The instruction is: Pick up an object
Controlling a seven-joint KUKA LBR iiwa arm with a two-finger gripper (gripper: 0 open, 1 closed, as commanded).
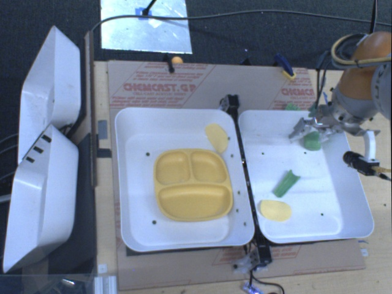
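My gripper (313, 131) hangs over the far part of the right bin (343, 225), and it looks open, with the fingers spread. A small light green round object (312, 142) lies on the bin floor right below it, between the fingers and seemingly not clamped. A dark green block (285, 183) lies tilted in the middle of this bin. A flat yellow oval piece (275, 210) rests near the bin's front left corner. In the left bin (131, 182) sit a yellow divided plate (193, 184) and a second yellow oval piece (217, 137) at the far right.
The divider (242, 164) between the two bins runs down the middle. A black bracket on the arm (361, 161) sticks out over the right bin's right rim. Spare white bins (46, 152) stand stacked off the bench at the left.
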